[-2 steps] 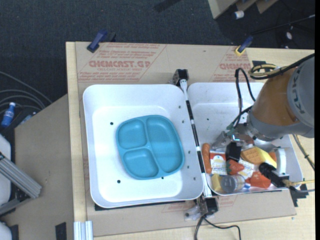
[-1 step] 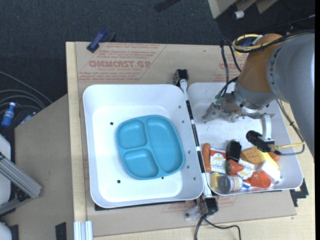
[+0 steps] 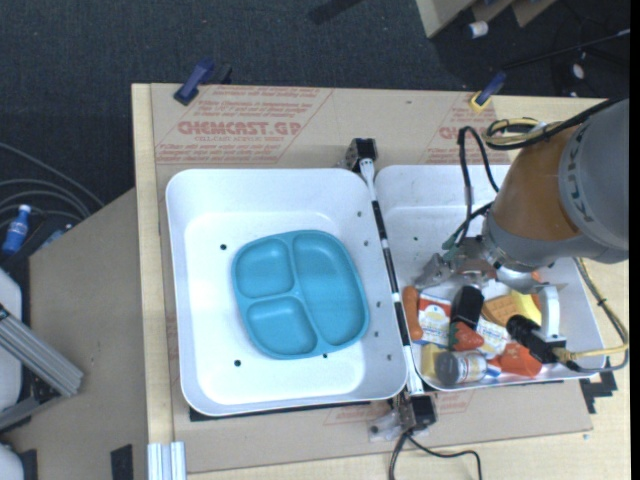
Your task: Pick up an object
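Dark carpet surrounds a light wooden bench (image 3: 150, 268) topped with a brown protective sheet printed with red lettering, and two shallow white plastic bins sit on it side by side. Reaching in from the right, the grey arm with an orange band (image 3: 560, 193) hangs over the right bin (image 3: 420, 193), covering much of its far right part. Largest of the loose things is a light-blue plastic plate with three compartments (image 3: 298, 293), lying flat in the middle of the left bin (image 3: 190, 208), apart from every wall. All the small objects crowd the near edge of the right bin: a red-and-white printed packet (image 3: 432, 320) towards the near left corner, a yellow piece (image 3: 508, 306) further right, a black cylindrical object (image 3: 465, 304) between them, and a small grey can-like cylinder (image 3: 452, 369) right against the near wall, with red bits just beside it. The gripper (image 3: 470, 265) is low over this heap, at its far side; whether its claw is apart, together or clamped on anything cannot be told, since the wrist hides it.
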Motion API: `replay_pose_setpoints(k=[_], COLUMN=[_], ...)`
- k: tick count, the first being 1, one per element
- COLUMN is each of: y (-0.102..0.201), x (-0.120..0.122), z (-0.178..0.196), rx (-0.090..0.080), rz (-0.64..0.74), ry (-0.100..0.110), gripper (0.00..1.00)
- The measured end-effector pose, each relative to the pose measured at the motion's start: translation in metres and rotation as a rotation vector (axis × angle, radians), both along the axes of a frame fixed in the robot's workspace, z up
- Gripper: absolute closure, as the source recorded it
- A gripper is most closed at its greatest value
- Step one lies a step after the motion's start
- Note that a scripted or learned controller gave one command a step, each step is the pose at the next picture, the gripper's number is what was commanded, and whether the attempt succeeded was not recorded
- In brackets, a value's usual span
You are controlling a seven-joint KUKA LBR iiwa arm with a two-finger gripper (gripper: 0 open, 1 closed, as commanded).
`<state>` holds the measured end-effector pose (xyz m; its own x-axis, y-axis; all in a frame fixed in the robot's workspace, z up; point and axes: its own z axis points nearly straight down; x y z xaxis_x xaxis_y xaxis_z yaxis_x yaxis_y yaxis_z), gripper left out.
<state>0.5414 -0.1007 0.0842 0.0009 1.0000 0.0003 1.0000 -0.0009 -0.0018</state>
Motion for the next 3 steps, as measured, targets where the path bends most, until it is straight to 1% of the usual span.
replay_pose_setpoints(k=[1,2,3], y=[0.01,-0.006,-0.051], x=[0.028,-0.034,-0.063], z=[0.0,0.0,0.001], rx=[0.0,0.0,-0.001], rz=[0.002,0.0,-0.001], ry=[-0.002,0.0,-0.001], gripper=[0.0,0.0,0.0])
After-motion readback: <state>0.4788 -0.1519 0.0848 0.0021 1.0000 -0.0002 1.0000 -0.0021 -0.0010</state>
